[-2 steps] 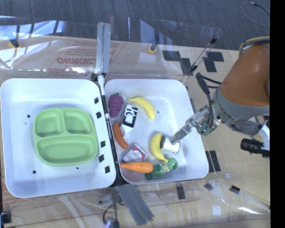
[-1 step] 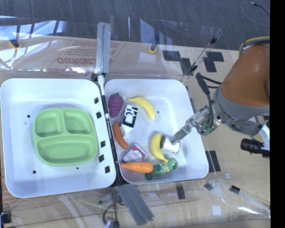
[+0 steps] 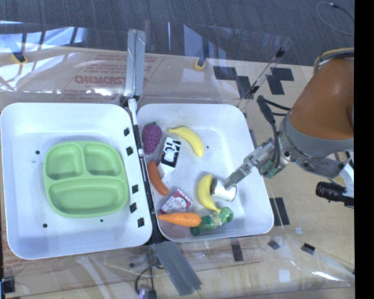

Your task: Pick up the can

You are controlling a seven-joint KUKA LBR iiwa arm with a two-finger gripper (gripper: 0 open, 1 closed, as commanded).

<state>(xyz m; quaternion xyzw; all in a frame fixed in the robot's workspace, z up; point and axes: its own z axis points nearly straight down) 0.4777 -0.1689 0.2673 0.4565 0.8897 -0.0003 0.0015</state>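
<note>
Apparently at the grasp step: grey two-finger gripper (image 3: 229,180) down in the right shallow white bin (image 3: 252,167), its tip touching a small white cylindrical can (image 3: 225,193). Can taken as such from its round shape only, lying near the bin's front right, just beside a curved yellow banana (image 3: 205,192) and close above a green leafy toy vegetable (image 3: 213,222). Cannot tell whether the jaws stand apart or together, nor whether the can sits between them; too small and slanted to judge.

Next move probably calls for a firm hold across the can's round body without catching the banana, then a straight lift clear of the bin wall. Not yet lifted, judging by its contact with the bin floor.

Writing: bold black-and-white marks on a small dark labelled pack (image 3: 169,152), not readable. Red lettering on the clear plastic sheet (image 3: 100,78) behind the bins, too faint to read.
</note>
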